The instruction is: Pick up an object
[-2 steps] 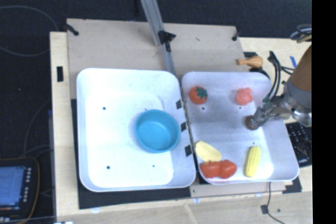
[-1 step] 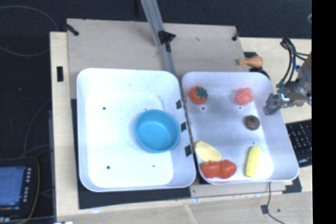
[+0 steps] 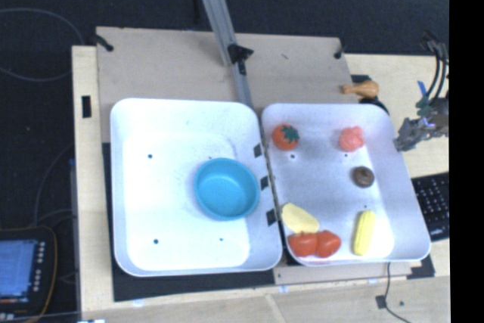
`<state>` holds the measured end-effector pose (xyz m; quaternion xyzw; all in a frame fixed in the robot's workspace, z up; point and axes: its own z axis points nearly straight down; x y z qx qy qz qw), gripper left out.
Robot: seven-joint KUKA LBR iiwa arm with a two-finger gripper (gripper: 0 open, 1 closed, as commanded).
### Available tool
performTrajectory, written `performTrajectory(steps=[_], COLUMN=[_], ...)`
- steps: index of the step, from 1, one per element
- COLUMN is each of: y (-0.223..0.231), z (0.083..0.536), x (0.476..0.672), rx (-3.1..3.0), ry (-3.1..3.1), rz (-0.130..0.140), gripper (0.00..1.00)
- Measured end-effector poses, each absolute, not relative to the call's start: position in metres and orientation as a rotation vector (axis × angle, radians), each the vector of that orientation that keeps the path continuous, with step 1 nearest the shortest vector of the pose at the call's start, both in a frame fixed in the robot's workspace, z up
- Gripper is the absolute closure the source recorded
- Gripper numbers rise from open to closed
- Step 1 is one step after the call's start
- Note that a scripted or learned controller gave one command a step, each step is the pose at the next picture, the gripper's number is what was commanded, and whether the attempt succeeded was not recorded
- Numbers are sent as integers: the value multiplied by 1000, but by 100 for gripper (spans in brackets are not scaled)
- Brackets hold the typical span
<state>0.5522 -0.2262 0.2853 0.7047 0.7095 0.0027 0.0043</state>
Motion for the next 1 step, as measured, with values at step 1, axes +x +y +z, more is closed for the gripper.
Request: performTrajectory(steps=[1], y=[-168], z=[276], x=[573], rx=[2212], ry=[2230], rz=[1], gripper=[100])
